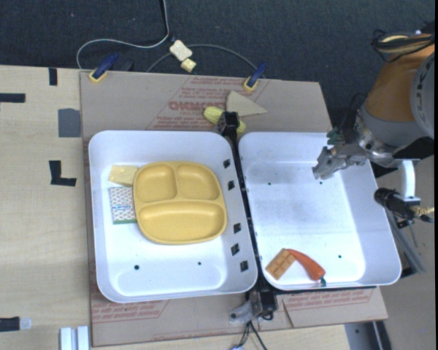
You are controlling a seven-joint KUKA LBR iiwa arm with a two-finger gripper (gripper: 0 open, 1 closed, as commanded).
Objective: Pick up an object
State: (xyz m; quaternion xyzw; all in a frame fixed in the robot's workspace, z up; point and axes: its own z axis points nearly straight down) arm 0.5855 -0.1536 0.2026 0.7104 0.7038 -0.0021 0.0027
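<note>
Orange-and-tan items, an orange curved piece (307, 262) touching a tan waffle-like block (279, 264), are seen at the near edge of the right bin (365, 217); these are the closest candidates for the pick. The hand (328, 164) hangs over the far part of that same bin, well apart from both pieces. Whether it is released or clenched cannot be told from this slant; nothing is seen held in it.

In the left bin (102, 195) a yellow divided tray (179, 201) is laid flat, with a pale yellow pad (122, 174) and a patterned sponge (120, 203) tucked at its left side, partly under its rim.

For a clean try, the hand should be carried toward the near wall and centred over one piece only, probably the orange one. The closing direction should be set across its narrow width. Descent should be kept off the bin wall, which lies just beside both pieces. The touching block may be dragged along or knocked aside, so approach from the free side is advised.
</note>
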